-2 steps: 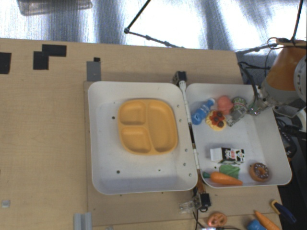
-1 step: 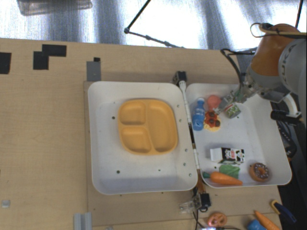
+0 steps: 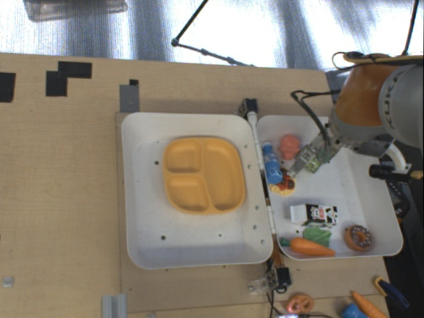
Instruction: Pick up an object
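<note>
**Gripper low over the right bin, closing in on the toys by the divider**

The grey arm with the orange band (image 3: 371, 101) reaches in from the right, and its two-finger gripper (image 3: 296, 169) hangs low in the right-hand shallow white bin (image 3: 371, 197). This looks like the approach step of the pick: nothing is lifted yet. The tip points down and left toward a small cluster against the bin's left wall, where a blue plastic bottle-shaped toy (image 3: 270, 164) lies just beside a small yellow and red toy (image 3: 285, 188). A pink rounded toy (image 3: 289, 145) sits just above the gripper.

Whether the pincer is spread or pressed together cannot be told from this slant, and no object is seen between it. It appears very near the yellow and red piece, though contact is not clear.

Further down the bin lie a white carton with black cow patches (image 3: 314, 213), a green leafy toy (image 3: 318, 234), an orange carrot (image 3: 310, 246) and a brown doughnut (image 3: 358, 238). In the left white bin (image 3: 142, 197) rests a yellow three-compartment plate (image 3: 202, 175).

The next move likely calls for a short descent, centred over one toy rather than the gap between them.
</note>
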### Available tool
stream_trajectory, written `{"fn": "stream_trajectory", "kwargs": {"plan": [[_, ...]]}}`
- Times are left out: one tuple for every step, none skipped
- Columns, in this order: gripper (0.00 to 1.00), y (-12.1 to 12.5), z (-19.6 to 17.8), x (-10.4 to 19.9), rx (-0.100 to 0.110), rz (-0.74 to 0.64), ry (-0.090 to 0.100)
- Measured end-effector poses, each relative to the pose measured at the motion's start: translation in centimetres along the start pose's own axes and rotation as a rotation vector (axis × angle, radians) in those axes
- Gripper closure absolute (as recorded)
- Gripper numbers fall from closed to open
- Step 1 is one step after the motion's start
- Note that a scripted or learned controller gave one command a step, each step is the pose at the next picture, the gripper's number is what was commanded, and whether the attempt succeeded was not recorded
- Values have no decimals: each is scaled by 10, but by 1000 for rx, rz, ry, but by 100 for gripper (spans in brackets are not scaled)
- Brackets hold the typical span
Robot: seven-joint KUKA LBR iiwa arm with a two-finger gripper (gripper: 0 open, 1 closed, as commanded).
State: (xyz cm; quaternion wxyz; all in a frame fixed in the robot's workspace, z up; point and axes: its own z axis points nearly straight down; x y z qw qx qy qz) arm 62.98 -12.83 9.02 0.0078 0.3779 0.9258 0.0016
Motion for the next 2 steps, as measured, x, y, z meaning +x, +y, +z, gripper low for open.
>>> {"fn": "stream_trajectory", "kwargs": {"plan": [[100, 2, -11, -1, -3, 0, -4], [100, 7, -96, 64, 3, -212, 9]]}}
